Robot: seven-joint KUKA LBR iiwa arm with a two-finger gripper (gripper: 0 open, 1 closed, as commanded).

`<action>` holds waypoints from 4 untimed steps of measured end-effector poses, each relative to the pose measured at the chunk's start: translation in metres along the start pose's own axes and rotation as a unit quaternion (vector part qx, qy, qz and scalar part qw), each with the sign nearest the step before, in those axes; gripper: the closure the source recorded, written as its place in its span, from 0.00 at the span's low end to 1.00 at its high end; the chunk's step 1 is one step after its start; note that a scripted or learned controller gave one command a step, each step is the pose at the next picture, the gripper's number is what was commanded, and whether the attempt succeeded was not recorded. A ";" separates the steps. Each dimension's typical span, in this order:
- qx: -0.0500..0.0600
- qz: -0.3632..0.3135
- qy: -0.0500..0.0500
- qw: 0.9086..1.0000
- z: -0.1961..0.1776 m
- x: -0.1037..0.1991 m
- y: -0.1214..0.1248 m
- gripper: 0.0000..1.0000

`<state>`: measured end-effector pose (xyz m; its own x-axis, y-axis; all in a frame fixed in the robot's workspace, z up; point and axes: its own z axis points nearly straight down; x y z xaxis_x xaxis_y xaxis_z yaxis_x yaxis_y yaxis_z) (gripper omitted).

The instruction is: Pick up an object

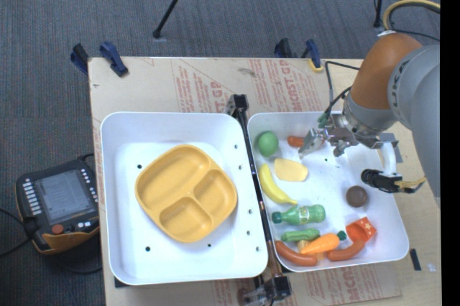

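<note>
My gripper (pixel 324 146) hangs over the upper middle of the right bin (pixel 395 225), its fingers spread open with nothing between them. Just left of it lies a small orange-red piece (pixel 295 141), and beyond that a green lime (pixel 267 144). Below the gripper are a pale yellow slice (pixel 290 169) and a banana (pixel 272 184). A brown ball (pixel 356 196) sits to the lower right. Along the front lie a green bottle (pixel 300 214), a carrot (pixel 320 243), a red pepper (pixel 361 229) and a red sausage (pixel 295 254).
The left bin (pixel 115 154) holds a yellow divided plate (pixel 186 192). A black bar (pixel 248 146) separates the two bins. A teach pendant (pixel 57 204) lies off the bench at the left. Clamps (pixel 111 57) grip the bench's far edge.
</note>
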<state>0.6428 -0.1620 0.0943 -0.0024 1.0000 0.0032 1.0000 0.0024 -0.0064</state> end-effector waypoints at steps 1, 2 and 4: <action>-0.001 0.000 0.000 1.000 0.007 0.077 0.001 0.00; 0.000 -0.001 0.000 1.000 -0.003 0.077 0.001 1.00; -0.007 0.001 -0.003 1.000 -0.372 0.020 -0.065 1.00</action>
<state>0.5801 -0.1428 0.4667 -0.0002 1.0000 -0.0028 1.0000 0.0002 0.0068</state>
